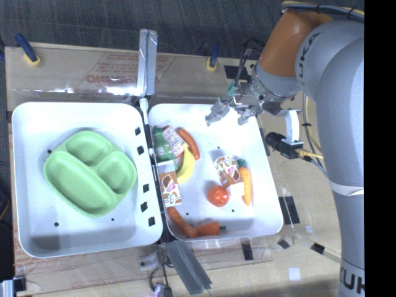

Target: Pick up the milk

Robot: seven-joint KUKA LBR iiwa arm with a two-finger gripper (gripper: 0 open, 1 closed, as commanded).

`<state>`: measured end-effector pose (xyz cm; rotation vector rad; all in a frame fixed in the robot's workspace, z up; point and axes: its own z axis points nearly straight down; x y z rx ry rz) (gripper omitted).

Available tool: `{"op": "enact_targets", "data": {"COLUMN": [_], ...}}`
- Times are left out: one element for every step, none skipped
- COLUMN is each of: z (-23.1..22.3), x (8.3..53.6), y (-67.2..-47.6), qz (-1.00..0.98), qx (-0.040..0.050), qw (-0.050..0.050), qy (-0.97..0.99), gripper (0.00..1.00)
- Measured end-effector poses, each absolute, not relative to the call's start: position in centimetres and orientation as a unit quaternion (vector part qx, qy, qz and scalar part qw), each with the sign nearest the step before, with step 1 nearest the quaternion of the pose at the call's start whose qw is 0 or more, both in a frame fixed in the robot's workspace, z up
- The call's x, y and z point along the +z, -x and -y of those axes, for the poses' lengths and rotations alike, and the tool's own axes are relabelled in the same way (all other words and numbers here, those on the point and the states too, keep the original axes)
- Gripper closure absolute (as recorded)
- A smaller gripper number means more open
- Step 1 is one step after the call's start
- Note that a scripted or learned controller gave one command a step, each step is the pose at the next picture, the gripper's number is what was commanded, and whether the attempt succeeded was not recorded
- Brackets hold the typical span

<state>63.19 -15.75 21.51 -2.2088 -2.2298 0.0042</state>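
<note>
The gripper (230, 114) is hovering over the right bin's (263, 218) far edge, fingers spread and holding nothing. The milk (226, 169) is lying nearer, beside a carrot (246, 185)

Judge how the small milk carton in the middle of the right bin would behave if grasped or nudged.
The milk carton looks boxy with flat faces, so it would probably slide, not roll. It seems small, so likely light and easily shoved. It lies against the carrot and near the tomato, so a nudge may shift those too.
</note>
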Motion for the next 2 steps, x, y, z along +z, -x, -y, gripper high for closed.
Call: {"op": "enact_targets", "data": {"z": [19.13, 19.12], "x": [10.94, 11.91], "y": [-59.21, -59.33], "qz": [0.778, 0.779], "qx": [0.0007, 0.001], "qw": [0.001, 0.0], "qy": [0.628, 0.626], "gripper": [0.0, 1.0]}}
